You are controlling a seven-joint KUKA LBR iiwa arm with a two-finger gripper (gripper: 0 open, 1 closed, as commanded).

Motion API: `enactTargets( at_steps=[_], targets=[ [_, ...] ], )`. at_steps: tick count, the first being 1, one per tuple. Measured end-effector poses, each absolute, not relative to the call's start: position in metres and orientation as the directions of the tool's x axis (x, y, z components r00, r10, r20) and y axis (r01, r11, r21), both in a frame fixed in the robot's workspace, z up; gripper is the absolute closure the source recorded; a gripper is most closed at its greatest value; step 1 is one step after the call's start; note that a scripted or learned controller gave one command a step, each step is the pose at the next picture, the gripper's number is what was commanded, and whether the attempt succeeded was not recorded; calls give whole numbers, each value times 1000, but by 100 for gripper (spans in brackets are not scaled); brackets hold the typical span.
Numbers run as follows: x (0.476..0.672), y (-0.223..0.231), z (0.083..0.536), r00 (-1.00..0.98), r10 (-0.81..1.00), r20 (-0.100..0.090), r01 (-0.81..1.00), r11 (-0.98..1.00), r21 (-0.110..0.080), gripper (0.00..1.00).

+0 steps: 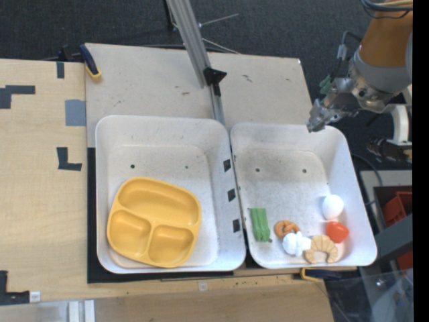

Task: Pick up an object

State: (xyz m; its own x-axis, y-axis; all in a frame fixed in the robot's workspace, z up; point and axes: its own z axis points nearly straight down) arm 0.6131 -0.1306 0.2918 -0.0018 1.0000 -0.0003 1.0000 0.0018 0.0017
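A: Where is the gripper (316,123)?

B: Up at the far right corner of the right bin (348,173), hanging over its rim; the grey arm (382,52) with the orange band comes in from the right edge above it; whether the fingers are wide or narrow I cannot tell, the tip is too small and dark; nothing shows between them.

A: And the things to pick from?

B: All gathered at the near end of the right bin, well apart from the gripper; a green piece (259,224) lies lengthwise near the bin's left wall; just right of it sits a small brown pretzel-like item (286,228); a white lumpy item (294,243) touches it from below; a tan croissant shape (324,249) lies beside that, near the front wall; a red-orange piece (337,232) sits just above the croissant shape; a white egg (332,206) rests above the red-orange piece, near the right wall.

A: The other bin?

B: The left bin (107,139) holds a yellow divided plate (155,221), three compartments, lying flat toward the front left corner; the two bins sit side by side on the bench (147,79), touching along the middle; a metal pole (191,35) slants across the bench behind them; a yellow and blue clamp (90,60) sits at the bench's far left corner.
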Motion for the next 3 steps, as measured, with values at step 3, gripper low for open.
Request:
enactTargets(
  at_steps=[3],
  targets=[
    [592, 25, 242, -6, 1000, 1, 1000, 6, -4, 100]
  ],
)
